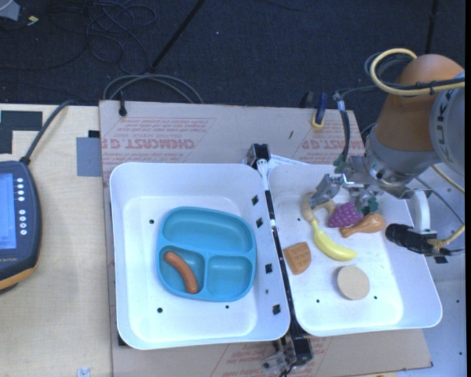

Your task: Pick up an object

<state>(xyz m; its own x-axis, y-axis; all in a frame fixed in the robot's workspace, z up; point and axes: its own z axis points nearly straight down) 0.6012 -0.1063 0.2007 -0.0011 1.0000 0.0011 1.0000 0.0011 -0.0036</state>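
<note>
Gripper (347, 197) fingers spread, low over purple grapes (345, 214); nothing visibly pinched.

In the right bin (412, 309) you have a yellow banana (330, 242) lying diagonally, purple grapes (345, 214) touching a brown drumstick (364, 225), an orange bread piece (297, 257) and a round tan cookie (352, 282). In the left bin (133, 289), a sausage (181, 271) lies in the blue divided plate (220, 230).
</note>
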